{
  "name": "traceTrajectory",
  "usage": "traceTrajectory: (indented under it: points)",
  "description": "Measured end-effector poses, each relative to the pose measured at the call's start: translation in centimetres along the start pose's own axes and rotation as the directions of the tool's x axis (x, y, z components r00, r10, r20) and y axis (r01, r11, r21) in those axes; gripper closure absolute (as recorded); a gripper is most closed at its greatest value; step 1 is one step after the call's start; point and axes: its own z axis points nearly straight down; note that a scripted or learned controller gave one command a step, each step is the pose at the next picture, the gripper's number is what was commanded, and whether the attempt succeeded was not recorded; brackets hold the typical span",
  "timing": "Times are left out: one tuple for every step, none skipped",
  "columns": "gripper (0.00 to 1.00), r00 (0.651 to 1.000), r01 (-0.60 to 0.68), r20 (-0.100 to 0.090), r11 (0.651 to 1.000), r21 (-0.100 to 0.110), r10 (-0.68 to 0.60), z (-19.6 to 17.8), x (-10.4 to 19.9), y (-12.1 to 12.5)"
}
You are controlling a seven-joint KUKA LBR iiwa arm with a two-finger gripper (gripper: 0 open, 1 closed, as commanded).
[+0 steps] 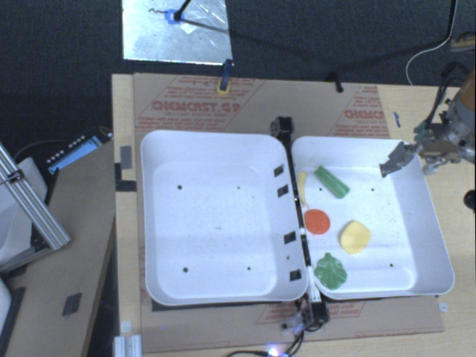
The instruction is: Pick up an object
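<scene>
The right bin [435, 262] holds a green cylinder [331, 181], an orange disc [317, 222], a yellow lump [355, 236] and a green leafy piece [330, 271]. A pale yellow piece [302, 188] lies against the bin's left wall. My gripper [411, 163] hangs over the bin's upper right part, to the right of the green cylinder and apart from it. Its fingers are spread open and there is nothing between them.
The left bin [216, 214] lies beside the right one, with black clips [282, 192] along the shared wall. A shiny metal sheet [177, 19] sits at the back, and an aluminium rail [30, 207] stands at far left. Both bins rest on cardboard [201, 99].
</scene>
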Motion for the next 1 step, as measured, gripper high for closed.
traceTrajectory:
  points:
    - [0.0, 1.0, 0.007, -0.006, 1.0, 0.012, -0.007, 18.76, 7.91, 0.35]
